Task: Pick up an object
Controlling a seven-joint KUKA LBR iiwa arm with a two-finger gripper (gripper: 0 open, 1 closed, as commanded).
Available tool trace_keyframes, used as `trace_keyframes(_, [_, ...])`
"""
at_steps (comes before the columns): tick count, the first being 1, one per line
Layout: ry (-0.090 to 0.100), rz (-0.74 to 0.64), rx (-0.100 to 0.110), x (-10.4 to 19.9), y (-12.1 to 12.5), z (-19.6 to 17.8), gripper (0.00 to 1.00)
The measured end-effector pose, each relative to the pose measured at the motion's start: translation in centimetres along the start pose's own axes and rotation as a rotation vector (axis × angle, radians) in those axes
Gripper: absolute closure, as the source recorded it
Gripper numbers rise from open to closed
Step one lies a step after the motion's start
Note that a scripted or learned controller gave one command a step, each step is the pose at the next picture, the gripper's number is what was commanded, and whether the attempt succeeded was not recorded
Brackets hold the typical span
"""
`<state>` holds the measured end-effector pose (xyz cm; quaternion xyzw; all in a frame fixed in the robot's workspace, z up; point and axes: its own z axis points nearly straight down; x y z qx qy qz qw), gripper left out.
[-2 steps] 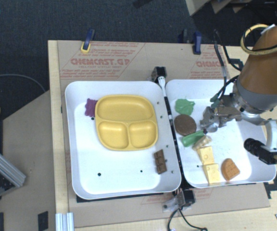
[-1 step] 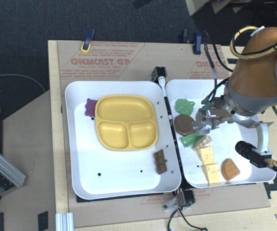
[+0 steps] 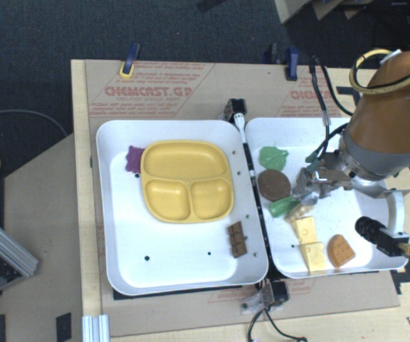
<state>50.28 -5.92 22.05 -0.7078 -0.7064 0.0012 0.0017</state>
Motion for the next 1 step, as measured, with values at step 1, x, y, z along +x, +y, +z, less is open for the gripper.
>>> trace_keyframes(1, [-0.001,-0.003,-0.004,0.73,0.95,0.56,1.00])
